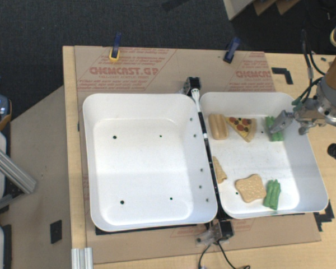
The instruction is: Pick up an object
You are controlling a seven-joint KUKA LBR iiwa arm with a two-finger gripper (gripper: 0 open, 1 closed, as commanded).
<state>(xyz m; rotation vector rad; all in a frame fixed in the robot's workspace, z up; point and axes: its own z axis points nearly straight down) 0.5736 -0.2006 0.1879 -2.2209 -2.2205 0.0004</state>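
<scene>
The gripper [281,124] reaches in over the right bin [302,167] from its far right rim, a grey metal head with blunt fingers pointing toward the bin's middle. A small green piece [275,129] sits right at the fingertips; whether it lies between them or merely under them I cannot tell, and the fingers' spread cannot be read either.

Taking the right bin as the landmark: its floor is smooth white plastic with rounded corners and a low raised rim. Near its far left corner lies a tan bread roll [218,126], long and rounded, and just beside that a pizza slice [242,127], a flat wedge with red spots. Against the left wall, about midway, rests a small tan cracker-like piece [218,170]. Toward the near edge sits a pale toast slice [250,188], rough-edged, touching a ridged green pod [272,194] on its right. The middle of the floor is bare, leaving open room between the items.

The left bin [101,150] adjoins it along a dark seam, both resting on a brown cardboard sheet [157,66].
</scene>
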